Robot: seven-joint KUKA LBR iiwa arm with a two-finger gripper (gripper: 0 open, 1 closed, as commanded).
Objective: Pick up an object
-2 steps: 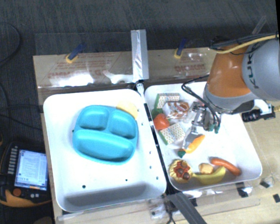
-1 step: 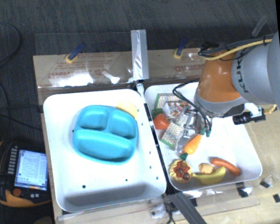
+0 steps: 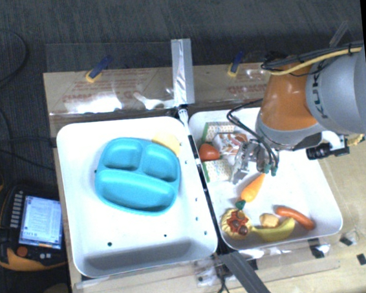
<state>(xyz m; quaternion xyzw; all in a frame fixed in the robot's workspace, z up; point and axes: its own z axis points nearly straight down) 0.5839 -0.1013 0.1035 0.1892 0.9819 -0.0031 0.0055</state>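
My gripper (image 3: 254, 164) hangs over the middle of the right bin (image 3: 324, 193). Its fingers stand open with nothing between them. Just below the fingertips lies an orange carrot (image 3: 252, 187) with a green top, pointing toward the lower left. A red tomato (image 3: 208, 151) sits to the gripper's left against the bin's left wall. Behind the gripper lies a printed packet (image 3: 223, 138), partly covered by the wrist. Along the front wall lie a yellow banana (image 3: 274, 232), a red sausage-shaped piece (image 3: 295, 216) and a round toy of mixed fruit (image 3: 235, 222).
The left bin (image 3: 89, 243) holds a blue divided tray (image 3: 138, 174), upside down, with a yellow piece (image 3: 167, 142) at its far right corner. A raised divider (image 3: 201, 193) separates the two bins. A handheld device (image 3: 35, 223) and cables lie left of the bench.
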